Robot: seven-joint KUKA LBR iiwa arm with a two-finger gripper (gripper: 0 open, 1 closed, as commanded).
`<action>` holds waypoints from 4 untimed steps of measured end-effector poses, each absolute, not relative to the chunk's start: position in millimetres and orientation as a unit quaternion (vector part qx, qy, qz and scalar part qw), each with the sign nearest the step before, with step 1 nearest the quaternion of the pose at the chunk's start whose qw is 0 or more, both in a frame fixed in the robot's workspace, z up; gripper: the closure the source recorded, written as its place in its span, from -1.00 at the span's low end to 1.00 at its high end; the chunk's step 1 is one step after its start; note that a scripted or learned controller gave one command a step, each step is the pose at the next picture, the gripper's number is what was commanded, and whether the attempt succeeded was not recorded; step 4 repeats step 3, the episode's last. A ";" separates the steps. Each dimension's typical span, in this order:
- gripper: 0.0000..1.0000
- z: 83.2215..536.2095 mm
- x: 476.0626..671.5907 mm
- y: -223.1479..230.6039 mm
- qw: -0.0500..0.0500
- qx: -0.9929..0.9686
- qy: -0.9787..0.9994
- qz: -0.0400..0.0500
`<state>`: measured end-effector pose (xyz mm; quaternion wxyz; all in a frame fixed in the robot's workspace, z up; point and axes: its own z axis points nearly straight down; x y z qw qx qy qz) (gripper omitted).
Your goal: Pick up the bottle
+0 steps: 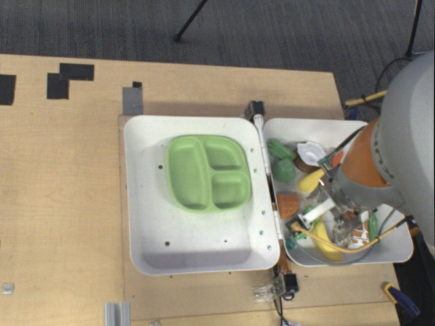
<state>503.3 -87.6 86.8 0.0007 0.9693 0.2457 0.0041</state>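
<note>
The big grey arm [408, 128] comes in from the right side and bends down over the right bin [401, 250]. Its orange band [363, 161] sits just above the wrist, and the wrist points down and a bit to the left, into the pile of things in that bin.

The pincer [343, 226] is low in the right bin, down among the toys. A see-through thing that may be the bottle [350, 231] lies right at the pincer, close to the front of the bin, but it is hard to make out. I cannot tell how wide the pincer is, or if it holds anything, because the wrist and the clutter hide it.

Near the pincer, a white tube [314, 212] lies tilted just to its left. A yellow banana [325, 240] curves along the front of the bin, close below the pincer. A green lump [281, 149] sits at the back left of the bin.

The left bin [146, 250] holds a green tray [207, 172] with three parts. Both bins sit side by side on the tan desk [61, 202].
</note>
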 end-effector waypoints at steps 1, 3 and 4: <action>-1.00 184.3 487.3 -22.1 -0.001 0.994 0.110 0.000; 1.00 222.6 487.2 27.1 -0.001 0.995 0.104 0.000; 1.00 222.6 487.2 27.1 -0.001 0.995 0.104 0.000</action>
